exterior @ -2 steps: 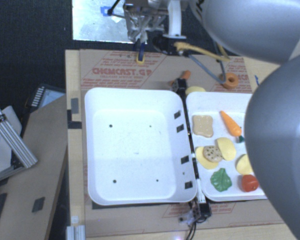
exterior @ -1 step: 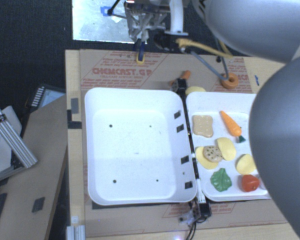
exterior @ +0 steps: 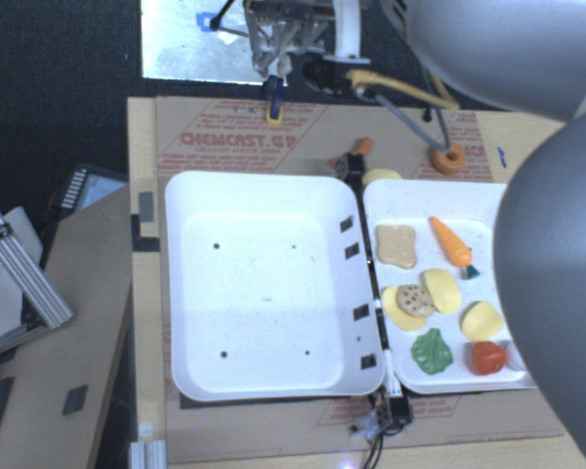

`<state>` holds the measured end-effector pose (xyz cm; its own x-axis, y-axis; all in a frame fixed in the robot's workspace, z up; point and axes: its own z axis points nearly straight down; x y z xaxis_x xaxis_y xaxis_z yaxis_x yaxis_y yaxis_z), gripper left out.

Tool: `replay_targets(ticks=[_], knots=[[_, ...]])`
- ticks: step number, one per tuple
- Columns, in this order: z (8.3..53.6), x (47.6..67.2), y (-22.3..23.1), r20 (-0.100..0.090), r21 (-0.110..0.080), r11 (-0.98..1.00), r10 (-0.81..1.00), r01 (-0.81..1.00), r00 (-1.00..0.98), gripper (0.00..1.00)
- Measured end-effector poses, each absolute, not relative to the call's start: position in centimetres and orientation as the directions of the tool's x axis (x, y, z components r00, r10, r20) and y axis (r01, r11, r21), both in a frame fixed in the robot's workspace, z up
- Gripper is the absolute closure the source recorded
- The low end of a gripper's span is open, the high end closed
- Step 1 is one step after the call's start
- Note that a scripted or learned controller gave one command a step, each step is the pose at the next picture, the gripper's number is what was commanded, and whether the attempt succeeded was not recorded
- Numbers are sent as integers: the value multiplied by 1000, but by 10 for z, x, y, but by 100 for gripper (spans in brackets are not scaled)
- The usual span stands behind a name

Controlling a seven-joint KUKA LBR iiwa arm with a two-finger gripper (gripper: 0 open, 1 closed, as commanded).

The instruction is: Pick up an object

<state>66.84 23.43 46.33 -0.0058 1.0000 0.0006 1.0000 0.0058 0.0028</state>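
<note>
The right bin [exterior: 391,195] holds toy foods: a slice of toast [exterior: 397,246], an orange carrot [exterior: 451,241], a cookie [exterior: 415,301] lying on a yellow slice, a pale yellow piece [exterior: 442,290], a lemon [exterior: 481,319], a green leaf [exterior: 432,351] and a red tomato [exterior: 488,358]. My gripper [exterior: 273,104] hangs high at the top of the view, above the cardboard behind the left bin [exterior: 176,262], far from all the foods. Nothing shows in it. The grey arm covers the right bin's right side.
A small donut [exterior: 449,157] and an orange bit [exterior: 363,147] lie on the cardboard [exterior: 225,137] behind the bins. A yellow item [exterior: 381,177] rests at the right bin's back rim. Black clips run along the joint between the bins.
</note>
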Motion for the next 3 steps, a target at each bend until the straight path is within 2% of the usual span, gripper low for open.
replay_targets(ticks=[2, 3], knots=[[458, 668, 234, 0, 2, 6, 1000, 1000, -6, 100], [541, 668, 233, 4, 10, 7, 1000, 1000, -7, 100]])
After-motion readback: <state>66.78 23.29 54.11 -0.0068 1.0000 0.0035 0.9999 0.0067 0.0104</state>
